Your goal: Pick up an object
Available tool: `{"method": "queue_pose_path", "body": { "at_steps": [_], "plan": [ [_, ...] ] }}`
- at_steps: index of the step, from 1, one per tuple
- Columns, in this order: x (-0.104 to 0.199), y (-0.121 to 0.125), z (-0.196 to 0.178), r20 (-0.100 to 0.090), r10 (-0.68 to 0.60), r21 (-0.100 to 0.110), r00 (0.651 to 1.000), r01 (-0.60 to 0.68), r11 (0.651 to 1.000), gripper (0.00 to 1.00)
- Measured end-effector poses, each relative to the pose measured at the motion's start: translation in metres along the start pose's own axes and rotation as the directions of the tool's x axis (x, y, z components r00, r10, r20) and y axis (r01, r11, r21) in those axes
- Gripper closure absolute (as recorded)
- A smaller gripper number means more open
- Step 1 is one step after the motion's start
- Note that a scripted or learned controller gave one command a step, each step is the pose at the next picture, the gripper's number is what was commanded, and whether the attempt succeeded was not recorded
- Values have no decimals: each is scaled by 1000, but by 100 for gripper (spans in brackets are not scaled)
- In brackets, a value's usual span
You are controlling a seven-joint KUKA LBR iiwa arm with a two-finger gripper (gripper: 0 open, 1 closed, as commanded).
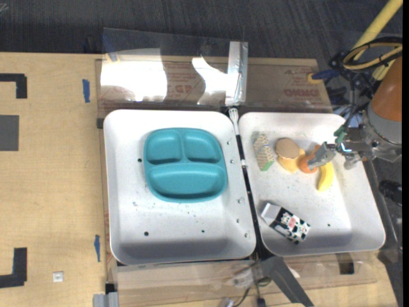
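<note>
**Approach to a grasp in the right-hand bin**

The worktop (45, 171) carries two shallow white bins side by side. The left bin (121, 229) holds a teal divided tray (185, 164) near its centre. The right bin (358, 222) holds the candidate objects: a black-and-white box (285, 221) at about 7 o'clock, and a cluster toward 12 o'clock made up of a speckled sponge-like piece (262, 151), a tan rounded item (287, 148), an orange item (308, 164) and a yellow banana-shaped piece (326, 178). The arm (386, 107) enters from 3 o'clock, and its pincer (329, 151) hangs just above the orange item, near the banana-shaped piece. How far the pincer stands open cannot be told, and nothing is seen held in it. A sound grasp here probably calls for a straight descent centred on one item, since the neighbours touch or nearly touch; an off-centre closure could nudge them apart or pinch two together. The box, lying well apart, looks the easier target.
</note>
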State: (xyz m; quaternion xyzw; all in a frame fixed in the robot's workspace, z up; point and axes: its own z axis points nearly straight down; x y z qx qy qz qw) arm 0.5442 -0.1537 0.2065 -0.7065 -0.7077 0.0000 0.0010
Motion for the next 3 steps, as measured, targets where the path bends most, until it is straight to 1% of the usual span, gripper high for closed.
{"method": "queue_pose_path", "body": {
  "at_steps": [1,2,3],
  "plan": [
    [-25,28,112,0,115,8,993,-115,993,0],
    [-26,32,97,1,115,-4,993,-115,993,100],
    [58,-2,-2,1,-60,-7,998,60,998,100]
  ]
}}
